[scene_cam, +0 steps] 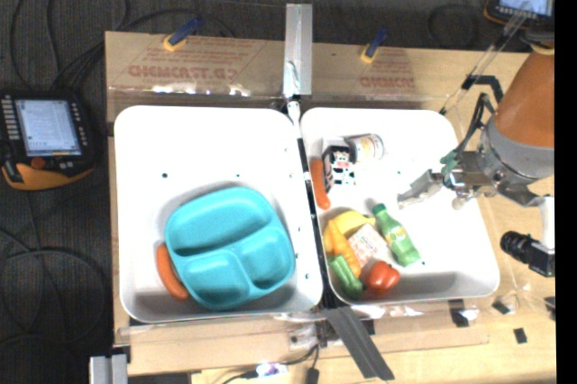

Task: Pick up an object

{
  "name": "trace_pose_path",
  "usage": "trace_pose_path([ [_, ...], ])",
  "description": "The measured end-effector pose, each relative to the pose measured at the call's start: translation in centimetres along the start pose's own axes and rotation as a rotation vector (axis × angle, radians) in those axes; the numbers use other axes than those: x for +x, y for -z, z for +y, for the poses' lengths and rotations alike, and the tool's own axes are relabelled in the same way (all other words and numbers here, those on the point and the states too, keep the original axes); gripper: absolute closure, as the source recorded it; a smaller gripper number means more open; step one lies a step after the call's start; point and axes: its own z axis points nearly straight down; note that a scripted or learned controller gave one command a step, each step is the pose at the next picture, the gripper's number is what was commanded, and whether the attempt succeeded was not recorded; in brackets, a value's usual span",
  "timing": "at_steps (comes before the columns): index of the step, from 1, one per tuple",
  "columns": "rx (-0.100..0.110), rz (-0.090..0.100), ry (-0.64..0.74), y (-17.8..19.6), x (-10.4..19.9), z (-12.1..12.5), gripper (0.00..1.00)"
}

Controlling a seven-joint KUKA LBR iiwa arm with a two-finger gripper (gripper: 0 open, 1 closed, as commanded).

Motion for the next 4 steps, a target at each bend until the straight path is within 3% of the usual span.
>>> trace_pose_path([
  [1,-0.001,0.000,0.224,-13.2,0.0,0.8,0.00],
  [2,-0.012,0.012,0.178,-15.2,-2.6,2.7,0.00],
  [3,-0.001,-0.003,-0.012,-2.3,-0.6,1.7,0.00],
  [4,-0.003,0.000,0.149,-15.0,1.2,1.9,0.00],
])
